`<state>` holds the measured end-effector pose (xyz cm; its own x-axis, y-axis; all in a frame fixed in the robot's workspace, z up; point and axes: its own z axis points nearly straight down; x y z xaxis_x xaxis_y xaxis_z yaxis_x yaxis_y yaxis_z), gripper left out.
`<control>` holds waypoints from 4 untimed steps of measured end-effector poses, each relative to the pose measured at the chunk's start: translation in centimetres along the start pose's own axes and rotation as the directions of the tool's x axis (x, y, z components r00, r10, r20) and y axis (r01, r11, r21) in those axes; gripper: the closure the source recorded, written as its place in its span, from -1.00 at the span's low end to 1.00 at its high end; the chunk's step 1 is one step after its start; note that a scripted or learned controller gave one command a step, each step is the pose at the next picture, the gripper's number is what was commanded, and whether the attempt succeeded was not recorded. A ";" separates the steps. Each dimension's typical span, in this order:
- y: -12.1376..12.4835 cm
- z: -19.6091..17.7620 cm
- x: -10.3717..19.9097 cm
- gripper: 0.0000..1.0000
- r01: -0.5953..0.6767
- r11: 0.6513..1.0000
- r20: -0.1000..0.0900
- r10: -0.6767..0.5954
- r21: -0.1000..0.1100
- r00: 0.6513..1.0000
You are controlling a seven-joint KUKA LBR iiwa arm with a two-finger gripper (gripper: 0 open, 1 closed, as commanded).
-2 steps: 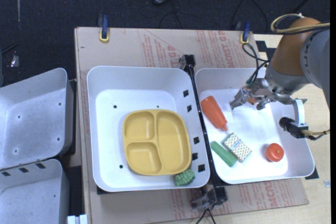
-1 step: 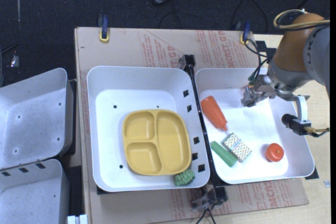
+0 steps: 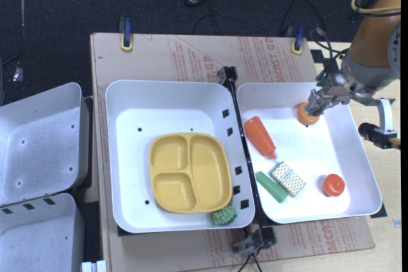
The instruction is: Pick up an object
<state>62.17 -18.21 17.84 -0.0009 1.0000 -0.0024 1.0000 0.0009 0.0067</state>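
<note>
My gripper (image 3: 314,107) hangs over the far part of the right bin (image 3: 357,156), reaching in from the right. A small round orange object (image 3: 307,115) sits at its fingertips, and the fingers look shut on it, just above the bin floor. Lower in the same bin lie an orange carrot-shaped piece (image 3: 260,136), a green cylinder (image 3: 272,186), a small patterned box (image 3: 288,178) and a red-orange round piece (image 3: 333,185).
The left bin (image 3: 127,137) holds a yellow divided plate (image 3: 190,172), with a green broccoli-like piece (image 3: 224,216) at its near right corner. A black divider (image 3: 237,137) separates the bins. Spare white trays (image 3: 38,137) lie at the left.
</note>
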 end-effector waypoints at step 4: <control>2.2 -7.3 12.1 1.00 0.008 1.000 -0.004 -0.008 0.005 1.000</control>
<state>64.33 -6.07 25.11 -0.0086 1.0000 0.0017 1.0000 0.0086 0.0014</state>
